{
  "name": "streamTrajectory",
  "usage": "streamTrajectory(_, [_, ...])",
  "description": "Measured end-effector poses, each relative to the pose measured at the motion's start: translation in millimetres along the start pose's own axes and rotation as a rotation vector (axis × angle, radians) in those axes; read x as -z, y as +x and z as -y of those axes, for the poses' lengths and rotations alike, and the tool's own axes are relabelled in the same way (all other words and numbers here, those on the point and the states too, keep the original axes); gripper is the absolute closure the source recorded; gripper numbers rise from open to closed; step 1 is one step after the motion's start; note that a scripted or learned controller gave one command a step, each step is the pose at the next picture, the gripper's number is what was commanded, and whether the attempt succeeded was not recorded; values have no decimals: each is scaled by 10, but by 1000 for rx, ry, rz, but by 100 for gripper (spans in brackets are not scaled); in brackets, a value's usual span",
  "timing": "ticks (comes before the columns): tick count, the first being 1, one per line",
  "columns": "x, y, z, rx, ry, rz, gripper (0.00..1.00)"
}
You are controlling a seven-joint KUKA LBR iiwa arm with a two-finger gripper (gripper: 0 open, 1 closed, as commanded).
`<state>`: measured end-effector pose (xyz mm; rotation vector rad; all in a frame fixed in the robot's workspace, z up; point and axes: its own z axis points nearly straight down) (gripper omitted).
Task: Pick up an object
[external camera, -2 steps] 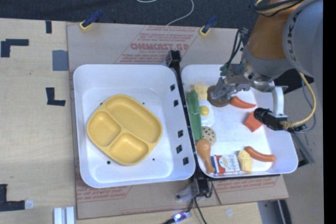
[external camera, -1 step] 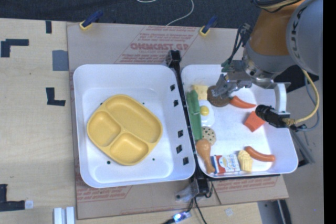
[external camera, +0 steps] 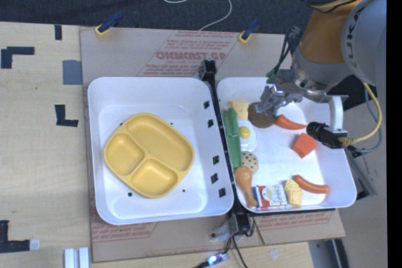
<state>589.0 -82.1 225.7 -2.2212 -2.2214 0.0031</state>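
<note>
Gripper (external camera: 271, 103) low in right bin (external camera: 333, 198), over brown disc (external camera: 259, 118) beside carrot (external camera: 290, 123); finger state impossible to tell. Open floor mid-bin; toys crowd left wall and near rim: cookie (external camera: 249, 162), drumstick (external camera: 244, 182), sausage (external camera: 310, 184). Left bin (external camera: 100, 97) with yellow tray (external camera: 148, 154).

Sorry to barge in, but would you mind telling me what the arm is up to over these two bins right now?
The arm has its gripper down in the right bin, just above a brown round piece at the far end, next to a carrot. Nothing is visibly lifted. Other toy food lies around it: a red block, a sausage, a cookie and a drumstick. The left bin holds a yellow divided plate.
</note>
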Motion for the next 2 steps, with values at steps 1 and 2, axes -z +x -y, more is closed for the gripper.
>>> streamTrajectory(1, [-118,65,82,0,1,0,100])
streamTrajectory(2, [57,53,169,0,0,-2,100])
